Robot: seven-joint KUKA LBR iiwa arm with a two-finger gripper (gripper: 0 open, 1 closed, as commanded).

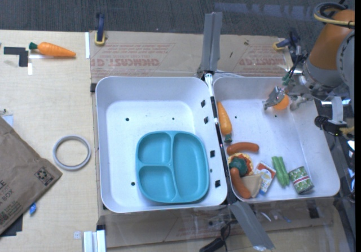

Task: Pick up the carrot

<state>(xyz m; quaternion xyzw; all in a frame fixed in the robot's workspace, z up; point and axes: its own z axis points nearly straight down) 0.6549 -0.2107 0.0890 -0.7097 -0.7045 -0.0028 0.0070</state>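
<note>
Where the desk is nearest to the camera: a brown cardboard box [20,180] lies at the left corner, partly cut off by the picture edge.
Left bin [113,132]: it holds a teal plate [171,166] with three compartments, lying flat towards the near wall.
Right bin [321,155]: its near part holds a group of toy foods close together.
Near group: a sausage [240,184] and a small carton [263,177] lie at the near left, with a round red and green piece [240,163] just behind them.
Near right of this bin: a green bean [280,171] lies just beside a small can [300,180], which is on its side.
Second sausage [243,147]: it lies a little farther back, across the bin, near the left wall.
Tape ring [71,151]: it lies flat on the desk [51,104], left of the left bin.
Carrot [224,119]: it lies in the right bin, along the left wall, behind the second sausage and well apart from the hand.
Hand [275,100]: it is low over the far right part of the right bin; I cannot tell if it is open or closed.
Small orange piece [282,104]: it is right at the hand, but I cannot tell if it is gripped.
Arm [327,48]: grey and orange, it comes in from the right.
Second carrot [53,49]: it lies on the desk at the far left, outside both bins.
</note>
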